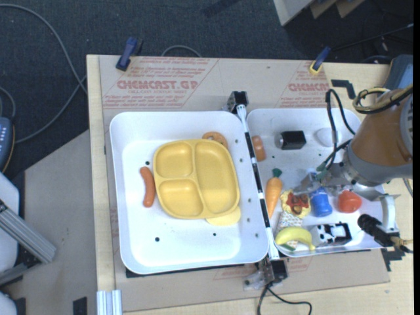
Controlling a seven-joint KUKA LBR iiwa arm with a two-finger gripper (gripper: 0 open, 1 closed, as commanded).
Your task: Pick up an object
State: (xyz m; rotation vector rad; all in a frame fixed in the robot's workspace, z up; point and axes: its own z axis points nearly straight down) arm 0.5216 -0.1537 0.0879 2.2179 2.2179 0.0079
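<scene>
A yellow divided plate [197, 186] and a sausage [148, 186] are seen in the left bin [125, 176]; a carrot [273, 196] and banana [293, 237] lie along the right bin's [315, 118] left edge. A blue object [321, 203] near that bin's middle appears targeted, the gripper [326, 179] poised just above it. Nothing is judged lifted yet; a descent and closure are called for next. The fingers' state cannot be told.

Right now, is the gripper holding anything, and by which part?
Cannot be told: the gripper is down among the toys in the right bin, fingers hidden under the arm.
</scene>
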